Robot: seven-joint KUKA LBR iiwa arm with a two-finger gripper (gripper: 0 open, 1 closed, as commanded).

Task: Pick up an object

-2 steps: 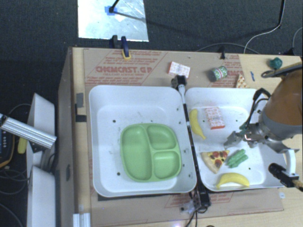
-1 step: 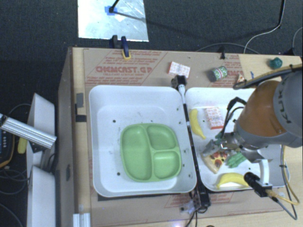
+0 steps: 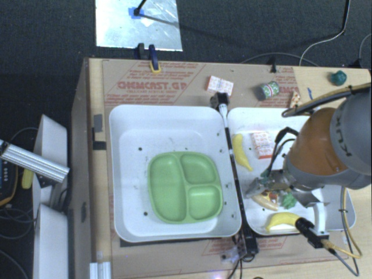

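- Left of the divider rail (image 3: 231, 156) you've got the left bin (image 3: 125, 127), and all it carries is the green sectioned plate (image 3: 186, 186), lying flat and well away from the arm.
- Just right of that rail, a yellow banana (image 3: 241, 152) lies with its long axis running along the rail, up-and-down in the view; beside it sits a small white-and-red packet (image 3: 261, 144).
- Further right of the rail, your hand (image 3: 268, 186) is down low in the right bin (image 3: 256, 116), over a small clutter of items (image 3: 275, 199); I can't tell how its grip stands.
- Just below the hand, near the bin's front wall, a second yellow banana (image 3: 283, 220) lies crosswise, long axis square to the rail. In my judgement the clutter is your nearest pick.
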